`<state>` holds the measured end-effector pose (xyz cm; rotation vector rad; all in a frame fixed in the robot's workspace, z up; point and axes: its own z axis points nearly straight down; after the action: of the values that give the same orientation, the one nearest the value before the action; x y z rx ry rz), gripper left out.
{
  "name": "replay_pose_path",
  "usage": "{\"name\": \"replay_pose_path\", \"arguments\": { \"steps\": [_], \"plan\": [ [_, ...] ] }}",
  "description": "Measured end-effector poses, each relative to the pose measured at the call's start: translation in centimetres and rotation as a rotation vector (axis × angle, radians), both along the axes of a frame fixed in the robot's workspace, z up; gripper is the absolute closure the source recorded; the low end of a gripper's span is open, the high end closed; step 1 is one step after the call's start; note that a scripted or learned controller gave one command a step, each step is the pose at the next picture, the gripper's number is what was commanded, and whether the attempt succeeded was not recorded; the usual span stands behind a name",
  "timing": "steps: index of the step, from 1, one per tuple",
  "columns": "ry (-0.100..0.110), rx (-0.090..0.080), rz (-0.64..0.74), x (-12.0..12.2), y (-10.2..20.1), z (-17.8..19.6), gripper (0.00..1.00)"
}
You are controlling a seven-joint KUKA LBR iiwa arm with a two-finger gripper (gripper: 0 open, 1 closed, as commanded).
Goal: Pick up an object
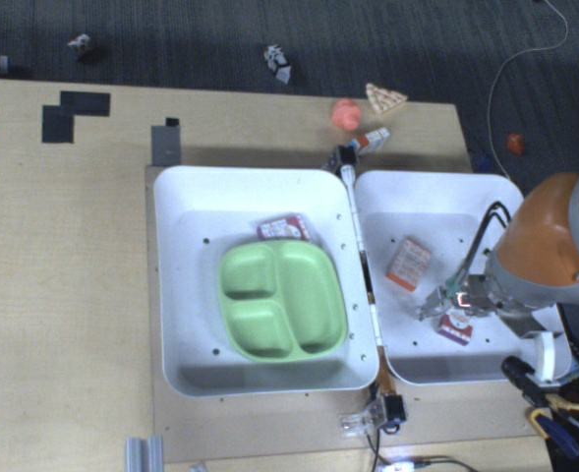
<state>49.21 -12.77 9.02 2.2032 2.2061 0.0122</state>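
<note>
Bins sit side by side on the tabletop (63, 264), the left bin (186, 264) near its middle and the right bin (417, 200) toward its right edge, their inner rims touching. A green divided tray (281, 300) lies tilted on the left bin's floor, filling most of it, and a small red-and-white packet (283, 227) rests just beyond the tray's far edge, close to the bin's far wall.

In the right bin, an orange-and-white packet (408, 263) lies near the middle of the floor. The arm (554, 239), grey with its orange band, reaches in over the bin's right rim, and its claw (450, 306) is low over the floor toward the bin's near right corner. How far the claw is open I cannot tell; the metal parts blur together there. A small red-and-white object (455, 330) lies on the floor just beside the claw, on its near side; whether the two touch is unclear.

On the tabletop beyond the bins, near its far edge, rest a pink ball (346, 114), a wedge-shaped toy slice (385, 98) and a small tube-like item (371, 141).
</note>
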Motion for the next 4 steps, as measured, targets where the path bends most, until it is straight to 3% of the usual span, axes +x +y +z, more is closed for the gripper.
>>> {"name": "replay_pose_path", "arguments": {
  "steps": [1,2,3,4],
  "plan": [
    [-0.009,-0.001,0.001,0.3,0.0,1.3,1.0],
    [-0.009,-0.001,0.001,0.3,0.0,1.3,0.0],
    [-0.015,-0.003,0.003,0.5,0.0,2.4,1.0],
    [0.017,0.01,0.003,5.8,-1.5,8.4,1.0]
  ]
}}
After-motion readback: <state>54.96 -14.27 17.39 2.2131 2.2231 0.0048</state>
